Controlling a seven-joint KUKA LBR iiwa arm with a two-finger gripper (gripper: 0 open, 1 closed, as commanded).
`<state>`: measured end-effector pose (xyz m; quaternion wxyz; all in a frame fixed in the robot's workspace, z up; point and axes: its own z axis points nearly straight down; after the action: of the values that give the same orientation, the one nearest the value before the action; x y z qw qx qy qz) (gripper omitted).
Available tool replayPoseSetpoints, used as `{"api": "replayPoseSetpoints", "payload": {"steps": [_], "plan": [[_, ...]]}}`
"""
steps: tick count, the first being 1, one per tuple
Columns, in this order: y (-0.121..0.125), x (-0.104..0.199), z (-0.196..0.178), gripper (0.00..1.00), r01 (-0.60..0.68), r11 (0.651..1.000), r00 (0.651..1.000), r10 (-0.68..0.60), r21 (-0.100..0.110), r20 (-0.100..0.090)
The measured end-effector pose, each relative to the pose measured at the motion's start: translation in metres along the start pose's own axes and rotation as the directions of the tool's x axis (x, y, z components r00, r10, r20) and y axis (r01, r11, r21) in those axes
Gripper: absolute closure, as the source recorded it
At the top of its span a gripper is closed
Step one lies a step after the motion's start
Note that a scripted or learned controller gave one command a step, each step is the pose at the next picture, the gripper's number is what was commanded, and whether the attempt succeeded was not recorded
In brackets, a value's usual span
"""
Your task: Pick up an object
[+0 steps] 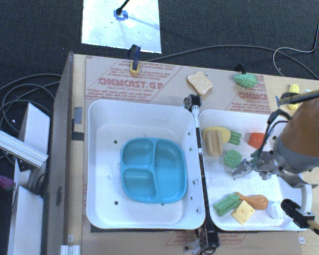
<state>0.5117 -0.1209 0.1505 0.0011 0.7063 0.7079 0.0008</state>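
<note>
One camera fixed above looks down slantwise on both bins (149, 115).

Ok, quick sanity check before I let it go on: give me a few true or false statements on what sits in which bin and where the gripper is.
1. The blue divided plate lies in the left bin. True.
2. The gripper hangs over the left bin. False: it is over the right bin, close beside the small green round piece.
3. The slice of toast lies inside the right bin. False: it lies on the cardboard behind the bins.
4. A yellow cheese wedge lies near the right bin's front edge. True.
5. The blue plate carries toy food. False: its compartments hold nothing.
</note>
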Motion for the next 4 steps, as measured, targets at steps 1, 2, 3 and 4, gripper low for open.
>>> {"api": "replayPoseSetpoints", "payload": {"steps": [1, 2, 3, 4], "plan": [[0.075, -0.015, 0.016, 0.0, 0.001, 1.0, 1.0, -0.001, 0.001, 0.0], [0.117, -0.058, 0.055, 0.0, 0.0, 1.0, 1.0, 0.0, 0.001, 0.001], [0.157, -0.086, 0.066, 0.0, 0.001, 1.0, 1.0, -0.001, 0.004, 0.0], [0.157, -0.074, 0.066, 0.0, 0.002, 1.0, 1.0, -0.002, 0.0, 0.001]]}}
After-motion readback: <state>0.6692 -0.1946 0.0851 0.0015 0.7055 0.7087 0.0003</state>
